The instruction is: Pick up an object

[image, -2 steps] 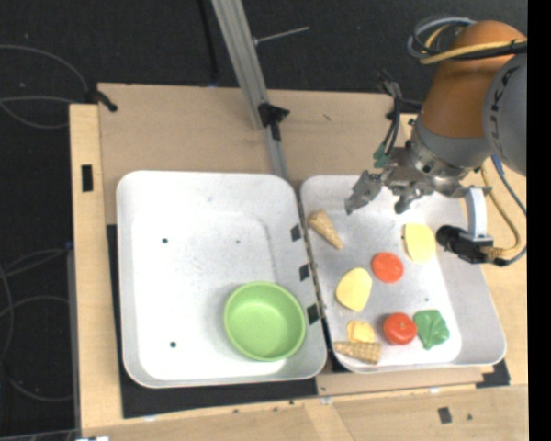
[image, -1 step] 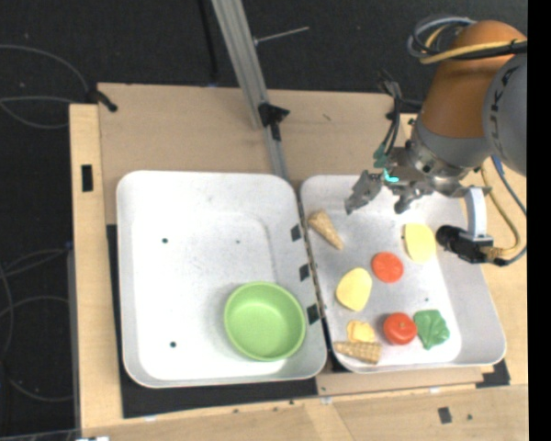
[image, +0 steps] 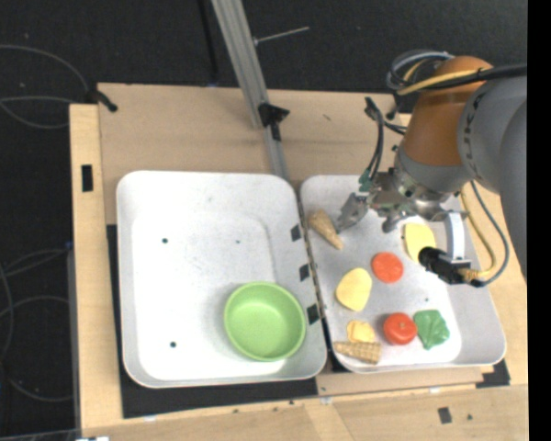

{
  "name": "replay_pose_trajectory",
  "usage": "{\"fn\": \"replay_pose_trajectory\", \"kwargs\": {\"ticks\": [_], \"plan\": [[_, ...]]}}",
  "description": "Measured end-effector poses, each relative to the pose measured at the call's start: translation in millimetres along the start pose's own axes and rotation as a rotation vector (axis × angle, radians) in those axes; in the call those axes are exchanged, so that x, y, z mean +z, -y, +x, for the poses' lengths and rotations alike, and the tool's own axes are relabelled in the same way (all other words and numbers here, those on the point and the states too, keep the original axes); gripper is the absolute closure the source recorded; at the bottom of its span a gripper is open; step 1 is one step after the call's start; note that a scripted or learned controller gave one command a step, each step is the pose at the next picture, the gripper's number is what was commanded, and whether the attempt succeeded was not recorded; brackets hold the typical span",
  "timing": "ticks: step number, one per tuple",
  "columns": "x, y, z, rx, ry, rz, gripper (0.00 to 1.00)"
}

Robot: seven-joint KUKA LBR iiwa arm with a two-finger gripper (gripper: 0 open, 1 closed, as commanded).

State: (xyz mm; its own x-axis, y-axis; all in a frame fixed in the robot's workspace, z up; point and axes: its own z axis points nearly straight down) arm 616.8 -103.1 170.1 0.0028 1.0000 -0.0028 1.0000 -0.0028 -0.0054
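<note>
Dark floor with loose cables surrounds a pale wooden counter that carries two shallow white plastic bins with rounded corners, side by side. Lying in the left bin, near its front right corner, is a smooth, round lime-green bowl. Toy foods lie scattered across the right bin: a tan, ridged cone-shaped piece by the left wall, a glossy orange-red round, a flat yellow rounded slice, a yellow oval piece partly under the arm, a red tomato-like ball, a lumpy green piece, and a waffle-textured tan wedge at the front rim. Over the bin's rear half hangs the gripper, its metal jaws apart with nothing between them, just right of the cone piece.
</note>
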Motion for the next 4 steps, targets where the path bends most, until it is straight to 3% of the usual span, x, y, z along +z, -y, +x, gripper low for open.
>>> {"fn": "replay_pose_trajectory", "kwargs": {"ticks": [1,2,3,4], "plan": [[63,-1,-6,0.000,0.000,0.000,0.00],[69,-1,-8,0.001,0.000,-0.004,0.00],[58,-2,-8,0.006,-0.002,-0.008,1.00],[-2,-12,-7,-0.006,-0.003,-0.013,1.00]]}}
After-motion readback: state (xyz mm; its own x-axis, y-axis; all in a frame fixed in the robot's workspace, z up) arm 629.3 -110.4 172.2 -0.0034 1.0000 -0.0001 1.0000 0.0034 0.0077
